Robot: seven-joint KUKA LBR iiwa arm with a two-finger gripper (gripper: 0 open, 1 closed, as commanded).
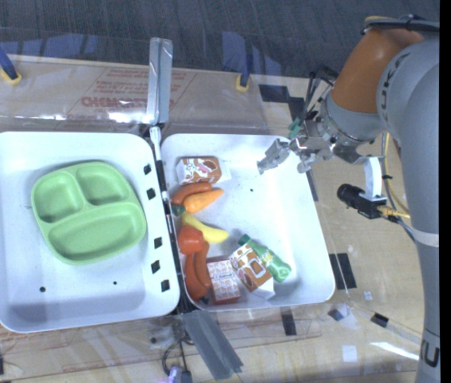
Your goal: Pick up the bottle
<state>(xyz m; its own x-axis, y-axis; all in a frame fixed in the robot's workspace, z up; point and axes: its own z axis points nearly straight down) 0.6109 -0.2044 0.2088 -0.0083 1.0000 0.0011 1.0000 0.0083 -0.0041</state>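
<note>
One target: small green plastic bottle (267, 260) with a brown-and-white printed label is lying on its side near the front of the right white bin (313, 238), green capped end pointing toward the bin's right wall.
Neighbours near the front: red-and-white printed carton (222, 281) is touching the bottle's label end on the left; long red sausage-shaped toy (194, 271) is lying just beside that carton, against the bin's left wall.
Handling, as a judgement: bottle is looking light, stiff and smooth-skinned, so it is likely rolling or slipping if pinched near the rounded cap; it is not looking fragile.
Where to take hold, as a judgement: across the labelled body at mid-length, fingers straddling the short axis, coming in from the free right-hand side where nothing is crowding it.
Risk: carton is sitting so close that one finger could be landing on it instead of the bottle.
Middle of the bin: yellow banana-shaped toy (206, 230), orange carrot-shaped toy (202, 200) and a red rounded piece (191, 191) are lying along the left wall, apart from the bottle.
Far end: brown-and-white snack packet (198, 169) is resting near the back left corner.
Left side: light green sectioned plastic plate (89, 212) is sitting in the left white bin (1, 214).
Pincer (282, 156): hovering over the right bin's back right part, well apart from the bottle, nothing showing between its fingers; I cannot tell how wide they are standing.
Desk (65, 94): carrying both bins side by side.
</note>
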